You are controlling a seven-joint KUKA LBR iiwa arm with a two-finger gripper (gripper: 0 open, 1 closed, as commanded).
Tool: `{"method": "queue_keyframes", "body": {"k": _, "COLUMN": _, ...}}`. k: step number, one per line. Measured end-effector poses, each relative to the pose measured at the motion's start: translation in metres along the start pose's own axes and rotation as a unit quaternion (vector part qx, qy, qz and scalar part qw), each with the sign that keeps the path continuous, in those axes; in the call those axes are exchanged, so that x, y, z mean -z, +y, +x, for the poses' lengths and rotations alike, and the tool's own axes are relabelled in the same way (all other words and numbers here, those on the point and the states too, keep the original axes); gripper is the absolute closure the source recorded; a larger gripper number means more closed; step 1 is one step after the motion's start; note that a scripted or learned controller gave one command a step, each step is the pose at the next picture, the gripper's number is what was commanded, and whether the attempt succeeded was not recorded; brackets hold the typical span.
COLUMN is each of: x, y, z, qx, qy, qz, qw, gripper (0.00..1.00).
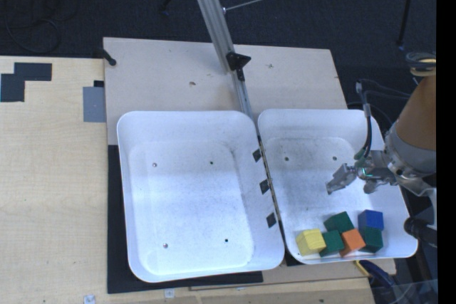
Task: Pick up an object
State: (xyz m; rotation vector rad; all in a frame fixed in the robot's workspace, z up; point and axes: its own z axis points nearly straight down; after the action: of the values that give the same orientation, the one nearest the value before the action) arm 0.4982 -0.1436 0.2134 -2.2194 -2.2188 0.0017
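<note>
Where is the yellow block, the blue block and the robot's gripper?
yellow block (310,240): camera view, on its top face.
blue block (370,218): camera view, on its top face.
gripper (340,180): camera view, between its fingertips, above the right bin's floor.

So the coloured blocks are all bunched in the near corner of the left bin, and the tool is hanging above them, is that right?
Not quite: the camera view shows the coloured blocks bunched in the near corner of the right bin, not the left one. The tool does hang above them.
</note>
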Motion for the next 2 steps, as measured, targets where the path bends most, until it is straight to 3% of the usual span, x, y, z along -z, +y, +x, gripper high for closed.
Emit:
{"method": "queue_keyframes", "body": {"k": 1, "x": -0.123, "y": -0.011, "z": 0.0, "qx": 0.0, "qy": -0.001, "qz": -0.002, "qw": 1.0, "gripper": 0.0}}
{"method": "queue_keyframes", "body": {"k": 2, "x": -0.02, "y": 0.007, "z": 0.116, "qx": 0.004, "qy": 0.001, "qz": -0.003, "qw": 1.0, "gripper": 0.0}}
